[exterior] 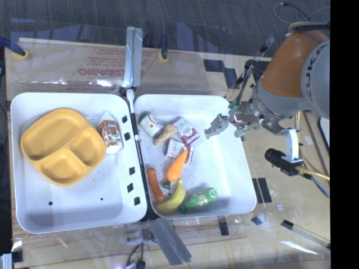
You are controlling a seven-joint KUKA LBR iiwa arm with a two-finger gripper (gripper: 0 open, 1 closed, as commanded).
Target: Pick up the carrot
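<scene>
Your gripper (215,129) hangs over the right bin (235,167), near its far right corner, with nothing between the fingers. They look slightly apart, though at this slant and size that is hard to confirm. The wrist and orange band are cut off at the right edge.

The carrot (177,166) lies in the middle of the right bin, tilted, tip toward the far edge, well apart from the gripper. Its top end touches the small printed packets (180,139) crowded just beyond it; their labels are too small to read. A second orange piece (155,184) lies along the left wall, partly under the banana (173,199) at the near edge. A green bottle (198,199) rests beside the banana.

In the left bin (33,212), a yellow divided plate (61,144) sits by the left wall, a small carton (110,134) just beside it.
</scene>
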